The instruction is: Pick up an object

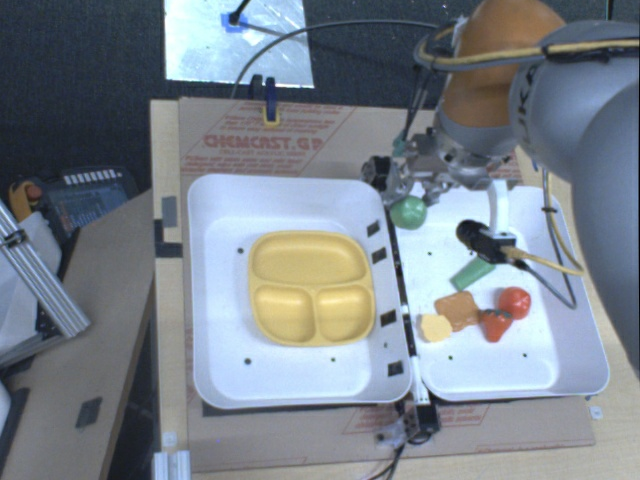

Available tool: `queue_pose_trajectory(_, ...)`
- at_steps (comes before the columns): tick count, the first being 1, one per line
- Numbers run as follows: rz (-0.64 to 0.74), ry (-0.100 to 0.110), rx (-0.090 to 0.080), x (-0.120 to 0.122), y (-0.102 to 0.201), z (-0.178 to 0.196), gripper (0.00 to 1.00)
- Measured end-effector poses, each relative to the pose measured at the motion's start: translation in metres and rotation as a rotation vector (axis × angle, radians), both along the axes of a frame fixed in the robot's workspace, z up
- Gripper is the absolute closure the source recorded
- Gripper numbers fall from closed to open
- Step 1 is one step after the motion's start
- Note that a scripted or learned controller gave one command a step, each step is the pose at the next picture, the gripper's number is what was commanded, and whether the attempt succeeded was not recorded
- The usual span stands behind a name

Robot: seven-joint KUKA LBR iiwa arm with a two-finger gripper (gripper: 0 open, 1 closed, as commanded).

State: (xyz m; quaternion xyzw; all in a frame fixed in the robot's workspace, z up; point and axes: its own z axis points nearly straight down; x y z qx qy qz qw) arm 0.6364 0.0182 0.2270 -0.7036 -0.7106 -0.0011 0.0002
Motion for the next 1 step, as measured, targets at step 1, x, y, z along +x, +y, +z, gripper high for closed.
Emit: queue_pose_trajectory(1, 0.0, -0.003, 0.001, 0.0123, 0.059, 0.0058, 1.0)
